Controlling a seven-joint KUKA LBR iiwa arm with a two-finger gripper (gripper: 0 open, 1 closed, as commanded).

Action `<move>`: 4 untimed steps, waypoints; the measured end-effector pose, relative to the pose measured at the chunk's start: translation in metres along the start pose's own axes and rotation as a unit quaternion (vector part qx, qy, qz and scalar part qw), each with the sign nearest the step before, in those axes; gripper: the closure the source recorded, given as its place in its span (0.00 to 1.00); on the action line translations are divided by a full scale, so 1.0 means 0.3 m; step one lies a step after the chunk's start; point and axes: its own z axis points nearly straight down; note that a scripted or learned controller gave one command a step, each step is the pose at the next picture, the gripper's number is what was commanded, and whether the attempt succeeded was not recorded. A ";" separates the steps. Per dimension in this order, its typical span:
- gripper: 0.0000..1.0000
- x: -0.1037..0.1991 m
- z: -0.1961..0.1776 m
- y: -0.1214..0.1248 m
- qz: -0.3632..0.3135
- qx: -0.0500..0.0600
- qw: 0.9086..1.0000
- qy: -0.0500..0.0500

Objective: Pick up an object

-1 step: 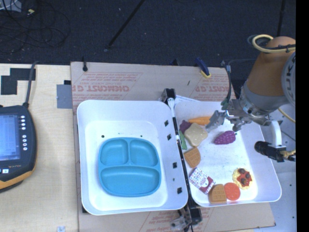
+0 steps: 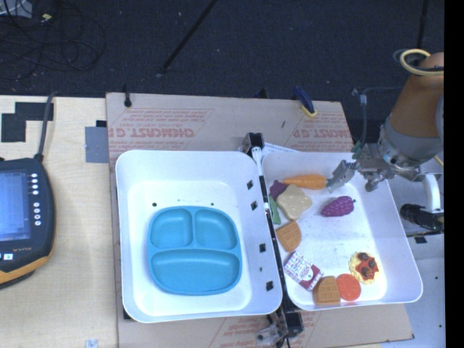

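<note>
The arm's gripper [image 2: 357, 174] hangs over the far side of the right bin [image 2: 397, 267], its two fingers [image 2: 338, 175] spread apart with nothing between them; a purple grape cluster [image 2: 338, 206] lies just below the fingertips; an orange carrot [image 2: 305, 182] sits just to their left, touching a slice of bread [image 2: 293, 201]; farther off toward the near rim rest a waffle [image 2: 288, 235], a red-and-white packet [image 2: 301, 270] and a fruit tart [image 2: 365, 267]; the left bin [image 2: 138, 172] holds a blue divided plate [image 2: 193, 250].
</note>
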 end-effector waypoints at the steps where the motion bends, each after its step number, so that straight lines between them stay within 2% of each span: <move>1: 0.00 -0.027 0.357 0.018 -0.001 0.001 1.000 0.002; 2: 0.00 0.082 0.344 -0.033 -0.001 0.002 1.000 0.002; 3: 1.00 0.077 0.311 -0.027 0.000 0.001 1.000 0.002; 4: 1.00 0.334 -0.008 -0.173 -0.004 -0.002 1.000 0.002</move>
